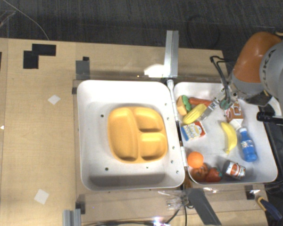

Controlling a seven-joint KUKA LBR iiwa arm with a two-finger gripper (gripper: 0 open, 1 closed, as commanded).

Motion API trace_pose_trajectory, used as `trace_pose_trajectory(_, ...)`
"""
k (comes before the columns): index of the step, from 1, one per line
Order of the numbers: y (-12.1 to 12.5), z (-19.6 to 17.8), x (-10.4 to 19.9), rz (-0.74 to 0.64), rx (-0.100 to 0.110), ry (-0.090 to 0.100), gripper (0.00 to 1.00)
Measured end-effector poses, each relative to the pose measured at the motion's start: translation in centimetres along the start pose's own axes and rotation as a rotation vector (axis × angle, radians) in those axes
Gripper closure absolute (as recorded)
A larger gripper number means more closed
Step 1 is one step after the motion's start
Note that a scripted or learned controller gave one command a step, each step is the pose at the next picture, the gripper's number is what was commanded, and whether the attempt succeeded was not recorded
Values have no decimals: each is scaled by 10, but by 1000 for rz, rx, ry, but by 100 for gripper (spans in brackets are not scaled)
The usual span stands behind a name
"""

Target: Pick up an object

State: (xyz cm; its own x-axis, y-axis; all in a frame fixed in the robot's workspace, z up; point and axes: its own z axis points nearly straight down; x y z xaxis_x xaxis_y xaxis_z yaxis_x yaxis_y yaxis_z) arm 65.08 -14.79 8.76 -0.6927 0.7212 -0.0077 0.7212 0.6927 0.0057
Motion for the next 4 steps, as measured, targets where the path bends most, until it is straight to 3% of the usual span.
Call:
trace_pose_trajectory(1, 21, 1, 6, 224, 9, 2, 0)
trace_pose_trajectory(2, 26, -15, 4, 214, -3, -10, 100)
trace_pose_trajectory(3, 25, -13, 5, 214, 2, -4, 0)
trace_pose_trajectory(4, 29, -28, 3, 206, -8, -15, 100)
